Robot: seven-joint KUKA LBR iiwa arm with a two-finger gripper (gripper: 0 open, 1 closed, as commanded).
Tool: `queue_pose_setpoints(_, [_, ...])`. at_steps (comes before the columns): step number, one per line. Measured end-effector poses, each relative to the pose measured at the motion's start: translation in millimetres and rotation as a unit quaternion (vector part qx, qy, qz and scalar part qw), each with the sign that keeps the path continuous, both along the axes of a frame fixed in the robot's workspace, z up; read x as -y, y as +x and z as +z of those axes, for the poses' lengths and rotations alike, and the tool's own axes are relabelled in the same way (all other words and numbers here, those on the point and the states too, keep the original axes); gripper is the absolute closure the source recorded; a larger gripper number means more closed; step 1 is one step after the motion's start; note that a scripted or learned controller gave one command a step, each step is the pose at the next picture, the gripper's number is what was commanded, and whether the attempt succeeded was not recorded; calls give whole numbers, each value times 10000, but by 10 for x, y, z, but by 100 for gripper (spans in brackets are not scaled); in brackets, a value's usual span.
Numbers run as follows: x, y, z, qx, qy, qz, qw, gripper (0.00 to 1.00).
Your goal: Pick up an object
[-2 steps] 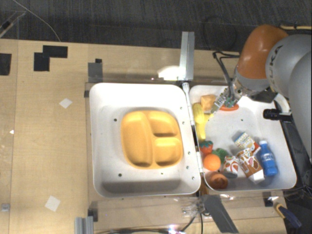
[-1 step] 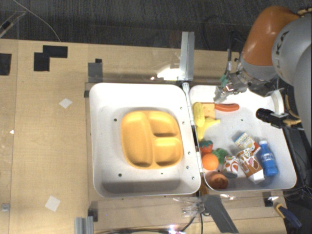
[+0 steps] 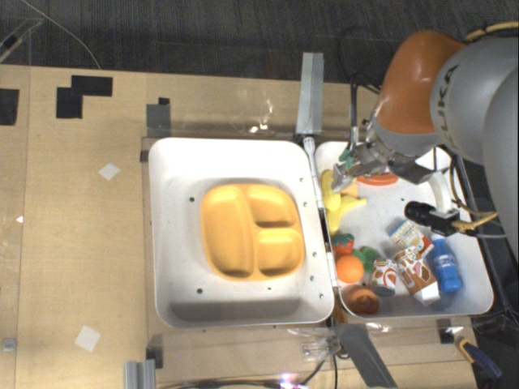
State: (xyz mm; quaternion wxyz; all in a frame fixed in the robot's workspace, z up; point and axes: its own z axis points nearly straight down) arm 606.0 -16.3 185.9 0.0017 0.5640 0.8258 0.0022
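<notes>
Yellow banana (image 3: 339, 203) lies against the right bin's (image 3: 483, 297) left wall, just under the gripper (image 3: 350, 167); I cannot tell its state. Toward 9 o'clock, the left bin (image 3: 174, 217) has free rim around a yellow tray (image 3: 251, 229).

arm (image 3: 478, 79) | pale letters on grey casing by the orange band, partly cut off, unreadable | cartons (image 3: 409, 270) in right bin, near its front edge | print too small to read

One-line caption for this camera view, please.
Arm's tool poised over a banana in the cluttered right bin; yellow divided tray sits in the left bin.
</notes>
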Motion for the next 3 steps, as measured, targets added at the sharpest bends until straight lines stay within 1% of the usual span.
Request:
queue_pose_setpoints(1, [616, -303, -5, -5, -17, 15, 10000, 100])
queue_pose_setpoints(2, [598, -278, 117, 30, -15, 47, 10000, 100])
queue_pose_setpoints(3, [1348, -614, -498, -22, -20, 377, 9993, 100])
